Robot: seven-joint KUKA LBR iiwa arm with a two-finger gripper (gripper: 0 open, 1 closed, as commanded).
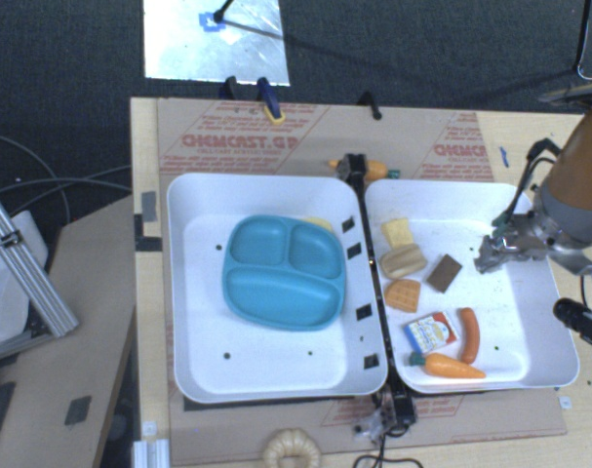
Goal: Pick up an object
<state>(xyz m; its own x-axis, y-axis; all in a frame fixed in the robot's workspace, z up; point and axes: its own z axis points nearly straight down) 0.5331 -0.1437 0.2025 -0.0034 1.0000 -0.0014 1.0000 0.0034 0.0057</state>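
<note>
Lying in the right bin (518, 312), the brown block (445, 273) is the obj nearest the gripper (489, 257). Its long axis runs diagonally, lower-left to upper-right in the view, w/ the upper end pointing toward the gripper. The gripper sits just right of it, over the bin floor, apart from the block. Whether it's released or clenched: can't tell, and nothing is seen in it.

Left of the block, near the divider:
- roll (404, 259), long axis approx left-right.
- yellow square (398, 232) just above the roll.
- orange cracker (403, 294) just below the roll.

Toward the near edge:
- carton (430, 334), slightly tilted.
- sausage (469, 333) just right of the carton, long axis approx up-down in the view.
- carrot (453, 366) below both, lying approx left-right, thin end to the right.

Arm (580, 178) comes in from the right, above the bin's far right corner. The left bin (203, 344) holds a blue plate (284, 271) w/ three compartments, and a yellow bit (320, 224) shows at its far edge.
</note>
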